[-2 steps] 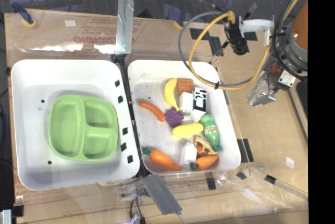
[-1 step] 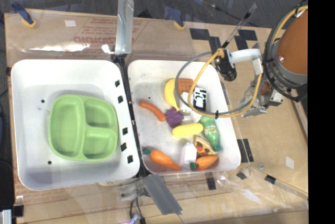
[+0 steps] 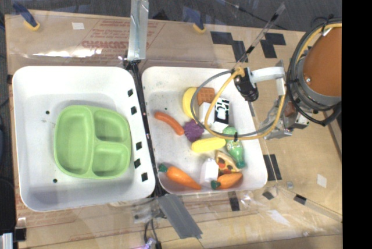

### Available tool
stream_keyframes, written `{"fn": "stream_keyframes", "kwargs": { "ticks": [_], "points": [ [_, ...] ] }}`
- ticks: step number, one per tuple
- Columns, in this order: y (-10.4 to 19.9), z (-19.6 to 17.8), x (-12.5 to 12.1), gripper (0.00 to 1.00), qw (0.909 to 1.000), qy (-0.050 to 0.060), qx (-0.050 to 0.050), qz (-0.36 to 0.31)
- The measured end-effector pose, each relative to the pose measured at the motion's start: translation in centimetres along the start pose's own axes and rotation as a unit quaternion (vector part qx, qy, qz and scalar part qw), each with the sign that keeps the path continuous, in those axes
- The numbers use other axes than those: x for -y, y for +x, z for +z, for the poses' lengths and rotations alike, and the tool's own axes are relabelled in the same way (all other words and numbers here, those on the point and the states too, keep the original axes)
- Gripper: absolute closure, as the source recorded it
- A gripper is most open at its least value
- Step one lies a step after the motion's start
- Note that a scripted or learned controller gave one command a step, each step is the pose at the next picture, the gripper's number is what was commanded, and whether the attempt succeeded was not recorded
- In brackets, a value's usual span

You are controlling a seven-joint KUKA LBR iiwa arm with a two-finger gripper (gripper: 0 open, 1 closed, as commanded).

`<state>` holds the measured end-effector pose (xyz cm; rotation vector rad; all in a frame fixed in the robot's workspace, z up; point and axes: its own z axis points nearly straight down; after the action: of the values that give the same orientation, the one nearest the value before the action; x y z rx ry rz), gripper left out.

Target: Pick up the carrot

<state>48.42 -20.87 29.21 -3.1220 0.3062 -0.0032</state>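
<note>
Carrot [image 3: 181, 177]: lies at the lower edge of the right bin [image 3: 152, 103], lower middle of the frame, leafy end pointing left.
Long axis: runs left to right, tipped down toward the right.
Claw [image 3: 225, 111]: sits above the food pile in mid-bin, upper right of the carrot; whether it is clenched or released I cannot tell.
Way to go: down and leftward across the frame.
Neighbours: a second orange piece [image 3: 228, 180] just right, a white piece [image 3: 209, 171] between.
Left bin: green plate [image 3: 91, 141].
</note>
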Motion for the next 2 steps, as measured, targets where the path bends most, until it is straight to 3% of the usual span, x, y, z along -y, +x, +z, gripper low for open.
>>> {"fn": "stream_keyframes", "kwargs": {
  "ticks": [1,2],
  "points": [
    [6.6,-3.3,1.4,1.0,1.0,-0.001,-0.002,0.003],
    [2.6,-3.0,0.4,1.0,1.0,0.001,0.001,0.001]
  ]
}}
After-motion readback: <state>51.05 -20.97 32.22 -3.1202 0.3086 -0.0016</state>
